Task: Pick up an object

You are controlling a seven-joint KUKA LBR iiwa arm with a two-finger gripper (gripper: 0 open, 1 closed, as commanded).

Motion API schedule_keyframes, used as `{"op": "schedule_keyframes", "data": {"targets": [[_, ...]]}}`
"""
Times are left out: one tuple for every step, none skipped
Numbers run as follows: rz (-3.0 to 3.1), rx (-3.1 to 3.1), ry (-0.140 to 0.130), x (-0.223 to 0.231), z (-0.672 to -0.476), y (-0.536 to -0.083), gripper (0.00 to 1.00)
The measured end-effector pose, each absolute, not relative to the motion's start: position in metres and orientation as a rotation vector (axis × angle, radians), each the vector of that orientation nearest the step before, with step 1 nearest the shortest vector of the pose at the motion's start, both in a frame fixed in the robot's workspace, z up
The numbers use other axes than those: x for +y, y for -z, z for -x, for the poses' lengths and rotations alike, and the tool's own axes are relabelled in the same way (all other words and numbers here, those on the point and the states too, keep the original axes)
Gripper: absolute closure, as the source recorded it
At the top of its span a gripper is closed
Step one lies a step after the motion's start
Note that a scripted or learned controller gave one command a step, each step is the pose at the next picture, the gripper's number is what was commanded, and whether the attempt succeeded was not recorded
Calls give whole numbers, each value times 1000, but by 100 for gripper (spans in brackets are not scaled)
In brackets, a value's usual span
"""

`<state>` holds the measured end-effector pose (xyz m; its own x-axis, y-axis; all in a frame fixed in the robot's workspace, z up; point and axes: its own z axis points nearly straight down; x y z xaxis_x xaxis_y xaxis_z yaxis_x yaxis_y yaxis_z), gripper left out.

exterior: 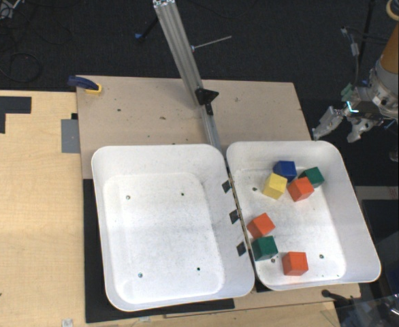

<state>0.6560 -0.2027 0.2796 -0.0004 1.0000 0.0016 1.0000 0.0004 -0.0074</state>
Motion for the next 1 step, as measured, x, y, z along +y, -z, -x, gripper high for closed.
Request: {"op": "schedule_keyframes", "data": {"targets": [[2214, -2225, -3, -202, -657, -283, 0]]}}
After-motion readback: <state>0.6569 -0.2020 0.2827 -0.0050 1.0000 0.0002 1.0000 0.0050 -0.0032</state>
